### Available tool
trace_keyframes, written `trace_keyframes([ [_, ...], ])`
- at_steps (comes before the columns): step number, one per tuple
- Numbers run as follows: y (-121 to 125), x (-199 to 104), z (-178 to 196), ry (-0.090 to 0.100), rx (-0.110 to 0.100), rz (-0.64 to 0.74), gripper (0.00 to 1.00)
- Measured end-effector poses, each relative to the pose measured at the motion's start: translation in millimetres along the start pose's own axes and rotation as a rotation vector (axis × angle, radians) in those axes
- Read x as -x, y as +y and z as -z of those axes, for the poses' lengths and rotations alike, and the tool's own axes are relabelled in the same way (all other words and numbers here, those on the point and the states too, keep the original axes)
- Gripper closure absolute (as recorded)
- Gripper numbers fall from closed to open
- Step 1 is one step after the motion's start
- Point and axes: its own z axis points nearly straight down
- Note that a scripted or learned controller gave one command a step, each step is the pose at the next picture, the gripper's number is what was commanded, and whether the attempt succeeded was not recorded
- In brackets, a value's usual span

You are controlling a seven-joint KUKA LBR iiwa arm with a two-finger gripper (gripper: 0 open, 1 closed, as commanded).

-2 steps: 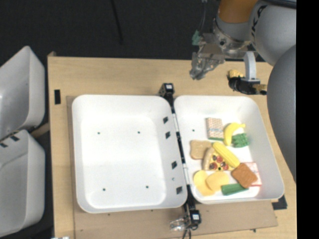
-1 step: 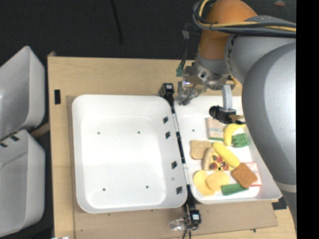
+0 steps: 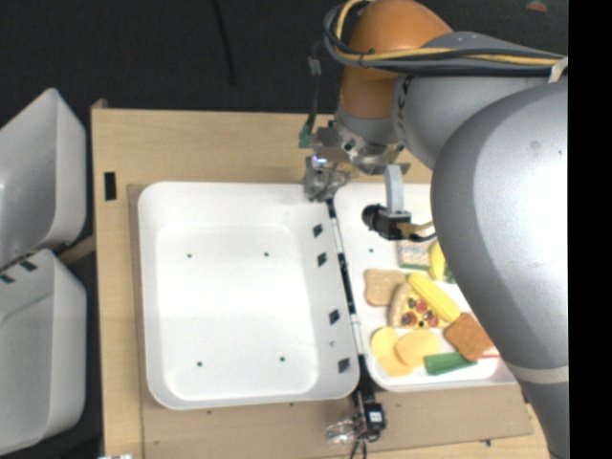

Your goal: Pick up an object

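**Fig. 1. Bench seen from above, arm entering from the right.**

The grey arm (image 3: 497,228), with its orange band (image 3: 392,36) above the wrist, reaches across the right-hand shallow white plastic bin (image 3: 411,381). It hides much of that bin's right side. The two-finger gripper (image 3: 320,178) sits at the far rim, just where that bin meets the left-hand shallow white plastic bin (image 3: 229,285). From where one stands, whether it is spread or closed is not discernible, and nothing can be seen held in it.

The candidate objects lie clustered in the near part of the right-hand bin, well apart from the gripper:

- a tan bread-slice-shaped piece (image 3: 382,285) lies nearest the dividing rim;
- a yellow corn cob (image 3: 432,296) lies aslant just right of the bread piece;
- a wedge like a pizza slice with red spots (image 3: 413,314) lies just below the cob;
- two pale yellow rounded pieces (image 3: 402,349) lie side by side, touching, nearer the viewer;
- a green stick-shaped piece (image 3: 445,361) lies by the near rim;
- an orange-brown square biscuit-like piece (image 3: 467,338) lies partly under the arm;
- a small white speckled card or packet (image 3: 414,254) lies farther back, and its nature is unclear.

Both bins rest on the pale wooden bench (image 3: 117,352).
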Motion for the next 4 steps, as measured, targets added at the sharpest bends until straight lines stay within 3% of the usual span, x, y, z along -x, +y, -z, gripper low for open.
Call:
trace_keyframes([
  [1, 0, -59, -2, 0.001, 0.001, 0.001, 1.00],
  [4, 1, -173, -15, 0.000, 0.001, -0.001, 1.00],
])
